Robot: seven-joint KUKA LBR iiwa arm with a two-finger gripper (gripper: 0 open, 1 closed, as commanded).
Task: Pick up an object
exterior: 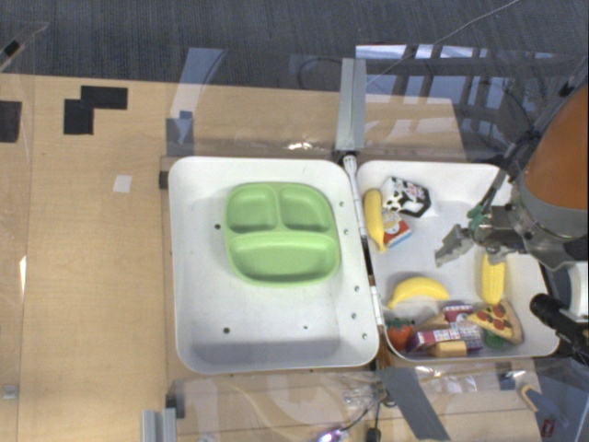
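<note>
**Pickup not yet made: pincer hovering in the toy bin**

Progress first: I judge the task barely begun. From my screen the pincer (pixel 457 244) sits low inside the right bin (pixel 442 178), and I see nothing between its fingers. Whether those fingers are spread or closed I cannot tell — they show as a grey blur at the end of the wrist hardware. What is left is the whole grasp: settle on one item, close on it, lift it clear.

Taking the corn cob (pixel 493 279) as my landmark, the pincer is just beside it, up and toward the bin divider. Nearest candidate, in my judgement, though I cannot say which item the program is after.

Contents of the right bin, all placed from the corn cob:
- pizza slice (pixel 494 320) just below it, near the bin's front edge
- yellow lemon-shaped toy (pixel 419 292) across from it, toward the divider
- a cluster of small packaged pieces (pixel 440 337) below and toward the divider, too jumbled to name one by one
- banana (pixel 373 215) well apart, upright along the divider wall
- black-and-white cow-patterned toy (pixel 406 195) at the far back, beside the banana's top
- a small red and white carton (pixel 397 234) touching the banana's side

The left bin (pixel 202 330) — on the counter beyond the divider — holds a green divided plate (pixel 280 231), lying flat.
</note>
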